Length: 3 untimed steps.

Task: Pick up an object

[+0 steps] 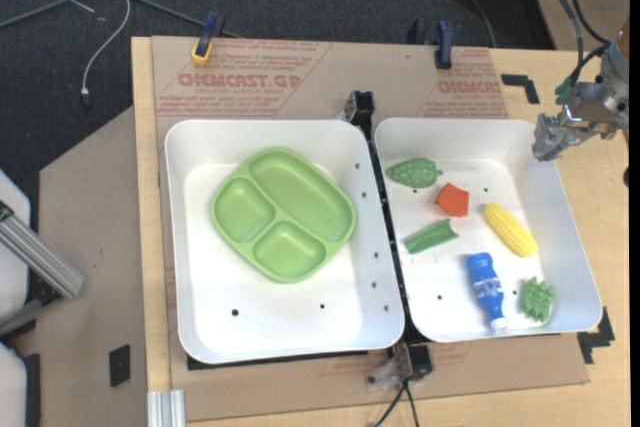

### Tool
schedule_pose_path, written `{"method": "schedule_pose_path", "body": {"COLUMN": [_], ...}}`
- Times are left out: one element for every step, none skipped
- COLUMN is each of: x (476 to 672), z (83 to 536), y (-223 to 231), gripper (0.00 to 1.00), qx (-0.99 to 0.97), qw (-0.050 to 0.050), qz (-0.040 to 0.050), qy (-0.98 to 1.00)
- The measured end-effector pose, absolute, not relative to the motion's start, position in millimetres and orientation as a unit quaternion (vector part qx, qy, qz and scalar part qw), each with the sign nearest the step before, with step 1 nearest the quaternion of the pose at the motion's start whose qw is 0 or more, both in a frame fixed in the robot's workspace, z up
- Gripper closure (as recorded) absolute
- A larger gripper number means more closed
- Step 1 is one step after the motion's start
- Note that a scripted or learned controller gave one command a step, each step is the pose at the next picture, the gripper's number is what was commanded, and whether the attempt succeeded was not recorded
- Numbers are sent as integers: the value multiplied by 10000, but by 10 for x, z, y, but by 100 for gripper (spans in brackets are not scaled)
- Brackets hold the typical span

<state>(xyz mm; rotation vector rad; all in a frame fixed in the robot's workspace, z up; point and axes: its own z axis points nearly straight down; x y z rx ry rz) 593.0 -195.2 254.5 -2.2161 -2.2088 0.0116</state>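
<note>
Six small toys in the right bin [570, 215], none picked yet. Nearest the lower rim: blue bottle [485, 287], probably light, stiff and slick, lying flat, best pinched across its narrow body; just beside it a knobbly green piece [538, 299]. Further up: yellow corn [511, 229], ridged and likely easier to grip across the middle; long green pod [431, 237]; red block [453, 201], flat-sided; leafy green vegetable [414, 173] near the top. In the left bin [190, 215], a green divided plate [284, 213]. Farthest, over the right bin's upper right corner: gripper [552, 140], carrying nothing; spread or pressed together, cannot tell.
</note>
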Motion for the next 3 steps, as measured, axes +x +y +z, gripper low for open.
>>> {"method": "schedule_pose_path", "body": {"x": [5954, 5949, 5998], "z": [2624, 2007, 1569], "y": [-1945, -1898, -1902], "gripper": [0, 0, 0], "qx": [-7070, -7070, -7071], "qw": [5, 27, 28], "qz": [1, 11, 12], "qy": [-7072, -7072, -7072]}}
